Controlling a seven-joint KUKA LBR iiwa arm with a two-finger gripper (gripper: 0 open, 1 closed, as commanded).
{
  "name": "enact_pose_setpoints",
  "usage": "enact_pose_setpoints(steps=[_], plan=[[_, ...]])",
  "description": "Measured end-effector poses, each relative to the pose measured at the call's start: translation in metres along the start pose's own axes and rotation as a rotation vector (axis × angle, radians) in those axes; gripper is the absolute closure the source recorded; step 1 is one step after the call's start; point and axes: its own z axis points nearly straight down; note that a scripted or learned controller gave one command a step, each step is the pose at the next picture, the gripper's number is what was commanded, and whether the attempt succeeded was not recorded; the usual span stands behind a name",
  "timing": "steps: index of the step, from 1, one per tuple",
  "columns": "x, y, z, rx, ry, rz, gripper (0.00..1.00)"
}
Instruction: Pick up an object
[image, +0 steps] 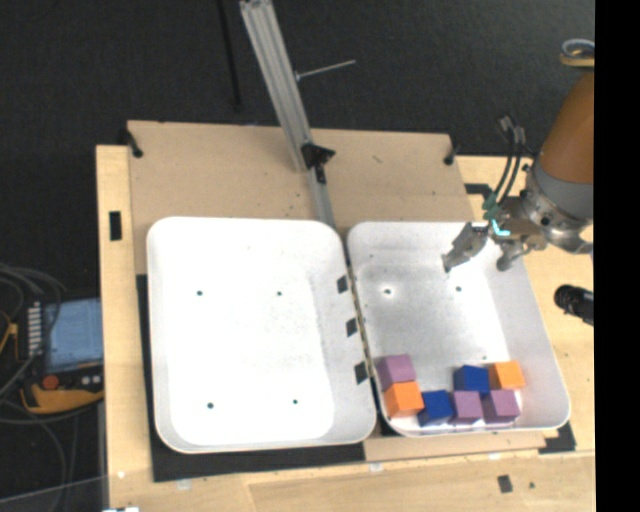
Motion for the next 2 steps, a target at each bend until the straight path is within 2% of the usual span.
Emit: enact_pose_setpoints(steps=[1, 2], plan=[[0.000, 0.001, -0.002, -0.005, 0.000, 0.000, 0.00], [-0.007, -0.007, 0.054, 0.001, -0.003, 0.004, 0.00]])
